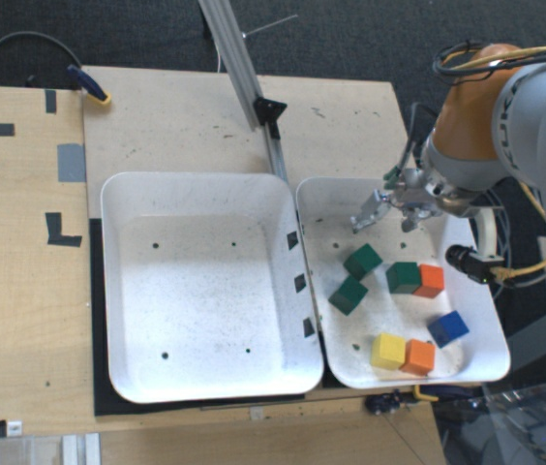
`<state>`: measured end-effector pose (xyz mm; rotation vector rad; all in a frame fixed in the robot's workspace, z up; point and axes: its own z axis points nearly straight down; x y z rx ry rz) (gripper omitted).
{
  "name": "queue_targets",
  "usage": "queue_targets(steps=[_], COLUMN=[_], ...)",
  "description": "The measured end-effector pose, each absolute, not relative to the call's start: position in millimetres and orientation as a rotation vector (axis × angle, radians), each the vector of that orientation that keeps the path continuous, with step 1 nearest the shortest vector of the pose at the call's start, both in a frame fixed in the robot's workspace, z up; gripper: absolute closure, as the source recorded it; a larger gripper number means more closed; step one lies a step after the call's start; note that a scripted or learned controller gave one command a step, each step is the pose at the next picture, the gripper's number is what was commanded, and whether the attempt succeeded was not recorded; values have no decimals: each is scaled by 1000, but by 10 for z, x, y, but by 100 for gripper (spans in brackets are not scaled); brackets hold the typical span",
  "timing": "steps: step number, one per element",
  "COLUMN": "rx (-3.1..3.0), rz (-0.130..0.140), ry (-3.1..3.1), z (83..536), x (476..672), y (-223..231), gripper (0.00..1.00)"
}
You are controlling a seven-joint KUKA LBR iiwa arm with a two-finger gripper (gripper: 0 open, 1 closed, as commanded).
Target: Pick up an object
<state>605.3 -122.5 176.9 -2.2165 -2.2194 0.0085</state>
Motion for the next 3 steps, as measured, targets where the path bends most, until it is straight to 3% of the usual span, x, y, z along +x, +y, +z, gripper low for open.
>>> queue_targets(steps=[2, 3], rx=[-2217, -2217], rz=[7, 4], ry=[-2220, -2223], z=[893, 1013], x=[6086, 6096], y=[-1131, -1125], gripper=[0, 100])
